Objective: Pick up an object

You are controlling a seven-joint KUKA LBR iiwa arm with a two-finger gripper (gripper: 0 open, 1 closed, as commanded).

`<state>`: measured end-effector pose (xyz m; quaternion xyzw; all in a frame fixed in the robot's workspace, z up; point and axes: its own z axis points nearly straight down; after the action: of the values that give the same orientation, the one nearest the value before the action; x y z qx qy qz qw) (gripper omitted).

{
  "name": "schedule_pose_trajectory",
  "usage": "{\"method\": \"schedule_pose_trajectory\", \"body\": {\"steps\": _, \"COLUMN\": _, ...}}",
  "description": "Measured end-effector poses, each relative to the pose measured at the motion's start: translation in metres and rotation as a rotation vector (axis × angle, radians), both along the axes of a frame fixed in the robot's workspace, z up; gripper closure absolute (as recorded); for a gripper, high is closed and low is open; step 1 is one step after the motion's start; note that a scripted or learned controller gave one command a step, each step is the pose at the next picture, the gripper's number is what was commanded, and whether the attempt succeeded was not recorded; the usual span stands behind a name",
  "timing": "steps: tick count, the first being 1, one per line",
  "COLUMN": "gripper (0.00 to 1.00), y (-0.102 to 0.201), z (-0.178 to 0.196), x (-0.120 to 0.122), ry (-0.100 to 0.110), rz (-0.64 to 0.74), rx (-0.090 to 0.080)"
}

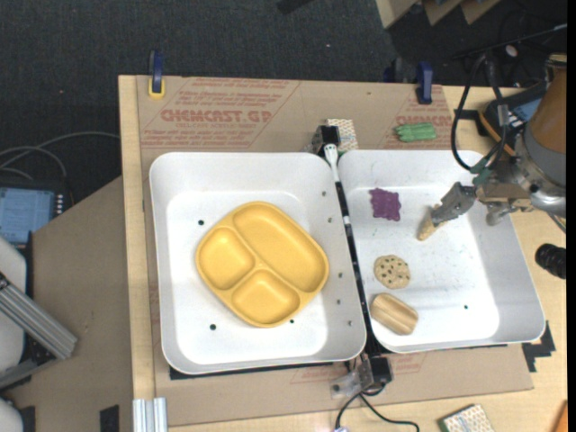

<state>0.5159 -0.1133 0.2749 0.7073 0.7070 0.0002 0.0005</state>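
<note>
The claw (438,220) hangs low in the right bin (504,322); whether it is spread or pressed together, I cannot tell; the purple piece (386,203) lies near, at its nine o'clock; centre over it, descend straight, then pinch; the cookie (391,271) sits at seven.

Bright even light, soft shadows, slightly soft focus

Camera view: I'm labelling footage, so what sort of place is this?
Probably a robotics lab bench: two shallow white plastic bins side by side on a clamped brown cardboard sheet, loose black cables, and toy food like a round tan cookie.
</note>
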Motion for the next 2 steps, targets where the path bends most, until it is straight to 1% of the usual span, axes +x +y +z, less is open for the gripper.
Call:
{"method": "schedule_pose_trajectory", "body": {"steps": 1, "gripper": 0.00, "y": -0.001, "z": -0.126, "x": 0.050, "ry": 0.007, "rz": 0.002, "rx": 0.002}}
{"method": "schedule_pose_trajectory", "body": {"steps": 2, "gripper": 0.00, "y": -0.008, "z": -0.189, "x": 0.078, "ry": -0.006, "rz": 0.002, "rx": 0.001}}
